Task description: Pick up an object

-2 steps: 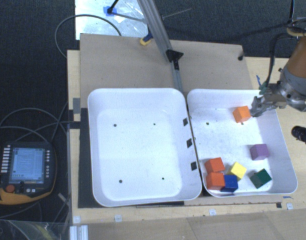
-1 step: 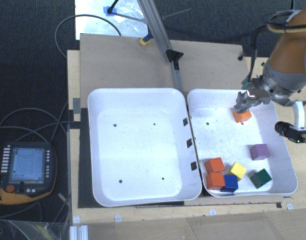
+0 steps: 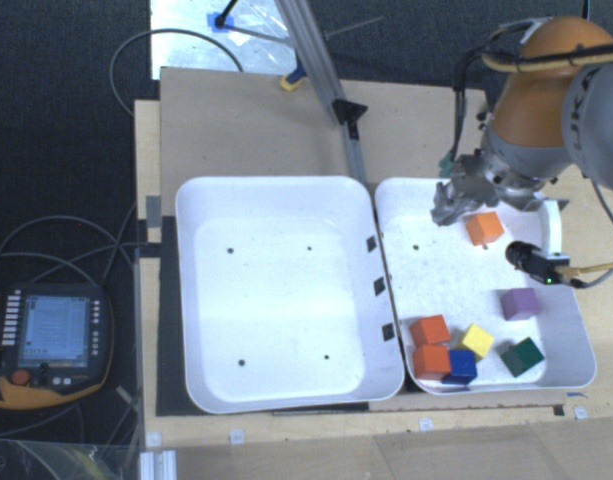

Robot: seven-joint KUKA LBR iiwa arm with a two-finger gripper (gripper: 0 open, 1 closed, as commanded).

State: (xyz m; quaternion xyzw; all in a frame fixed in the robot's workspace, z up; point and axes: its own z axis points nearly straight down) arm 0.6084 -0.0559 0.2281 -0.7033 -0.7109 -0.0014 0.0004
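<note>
In the right bin [image 3: 416, 258], an orange cube [image 3: 484, 228] lies near the back. My gripper [image 3: 449, 206] hangs over that bin's back part, just left of the cube and slightly above it. A purple cube [image 3: 519, 303] sits by the right wall. Along the front wall are two orange blocks [image 3: 431, 343] stacked close, a yellow cube [image 3: 477, 340], a blue block [image 3: 462, 365] and a green cube [image 3: 523, 356]. I see nothing held between the gripper's tips.
The left bin [image 3: 276, 288] stands beside the right one, with black clips [image 3: 378, 286] on the shared rim. A slanted metal pole [image 3: 321, 63] crosses the bench at the back. A teach pendant [image 3: 48, 343] lies on the floor at the left.
</note>
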